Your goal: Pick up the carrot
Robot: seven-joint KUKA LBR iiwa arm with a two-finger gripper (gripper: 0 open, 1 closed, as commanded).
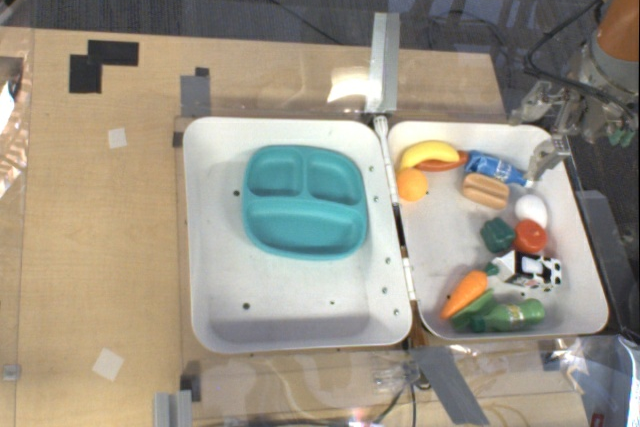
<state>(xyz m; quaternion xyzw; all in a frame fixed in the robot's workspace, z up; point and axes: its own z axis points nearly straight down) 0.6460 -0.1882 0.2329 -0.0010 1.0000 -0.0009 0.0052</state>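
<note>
Front edge of right bin: green bottle (pixel 510 316) lies along it, nearest the camera, with the carrot (pixel 465 294) touching its left end.
Carrot position: near the front-left corner of the right bin (pixel 440 245), slanted, fat orange end up-right, green tip down-left.
Crowding: a black-and-white toy (pixel 535 269) sits just right of the carrot's upper end; bare bin floor lies to its left.
Gripper: near the back-right corner of the right bin at (pixel 548 155), well apart from the carrot; nothing sits between its fingers, and how far they are parted I cannot tell.
Other contents: banana (pixel 430 154), orange ball (pixel 412 185), blue packet (pixel 495 166), hot dog (pixel 485 191), egg (pixel 531 210), dark green piece (pixel 497 235), red piece (pixel 531 237).
Left bin: teal divided plate (pixel 303 201).
Advice: judged from this layout, cross to the front-left corner, turn the fingers across the carrot's narrow width, and come down on its orange middle.
Risk: closing near the green tip would likely catch the bottle too.
</note>
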